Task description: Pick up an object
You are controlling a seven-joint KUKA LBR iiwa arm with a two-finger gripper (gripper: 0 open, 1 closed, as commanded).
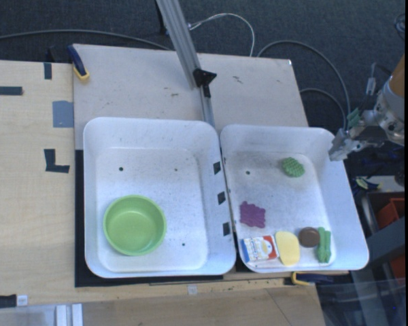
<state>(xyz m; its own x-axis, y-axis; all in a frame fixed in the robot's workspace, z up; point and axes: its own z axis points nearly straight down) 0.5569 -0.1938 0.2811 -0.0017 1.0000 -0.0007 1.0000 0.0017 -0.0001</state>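
White plastic is gleaming below us as we are looking down on two shallow bins sitting side by side. Our grey two-finger gripper [341,146] is hovering at three o'clock, just outside the upper right rim of the right-hand white bin [272,133], and we cannot tell how its jaws are standing; nothing is showing between them.

Inside that bin, a bumpy round green object [293,167] is lying toward one o'clock of the bin floor, nearest the gripper yet apart from it. A purple jagged-edged flat piece [252,214] is resting near the bin's centre. Along the six o'clock wall, four things are crowding together: a small red-and-white printed packet [259,248], a yellow oval block [287,248] just beside it, a brown round lump [309,236], and a narrow green upright piece [324,244] touching the lump.

Over in the left-hand white bin [149,124], a lime-green plastic bowl [134,225] is sitting at seven o'clock.
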